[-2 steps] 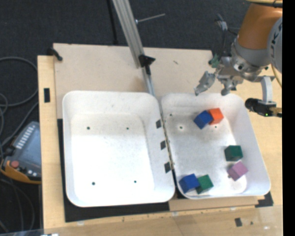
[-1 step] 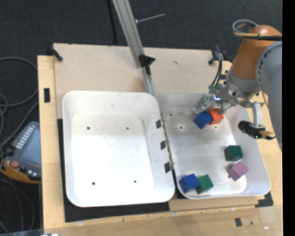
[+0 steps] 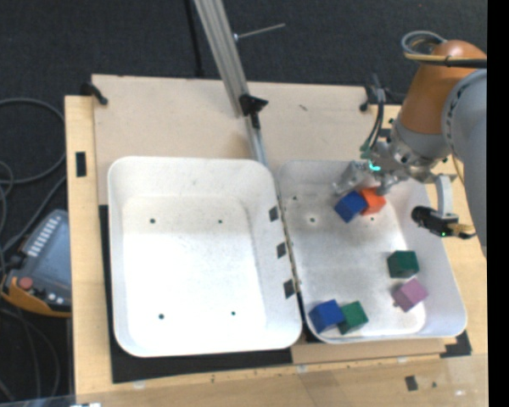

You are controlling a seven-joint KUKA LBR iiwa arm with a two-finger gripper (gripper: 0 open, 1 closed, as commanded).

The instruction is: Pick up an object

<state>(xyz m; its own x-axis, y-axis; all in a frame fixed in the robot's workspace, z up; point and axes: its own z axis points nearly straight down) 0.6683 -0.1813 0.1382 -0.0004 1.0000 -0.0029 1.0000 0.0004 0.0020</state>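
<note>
The arm [image 3: 445, 100] entered from the right and its gripper [image 3: 366, 176] stood low over the upper part of the right bin [image 3: 322, 244]. Whether the pincer was spread or pressed together could not be told from this angle. A blue block [image 3: 349, 206] lay directly under the gripper, tilted, with an orange block [image 3: 373, 199] touching it on its right side. It could not be established that either block sat between the pincer's tips.

Other items in the right bin were noted as follows. A dark green block [image 3: 402, 264] lay toward the right wall, and a lilac block [image 3: 410, 294] sat just below it, apart from it. At the lower edge a second blue block [image 3: 326, 315] and a smaller green block [image 3: 354, 316] rested side by side, touching or very nearly so. These four stood well apart from the gripper and did not obstruct it. The orange block was the only object crowding the blue one.

The left bin [image 3: 195, 253] adjoined the right bin along a shared seam fitted with small dark clips. Both bins rested on a pale wooden bench [image 3: 170, 108]. A slanted aluminium post [image 3: 225, 49] rose from the bench behind the bins. The floor around was dark carpet, with black cables [image 3: 17, 142] and a handheld pendant [image 3: 38, 261] lying at the left.
</note>
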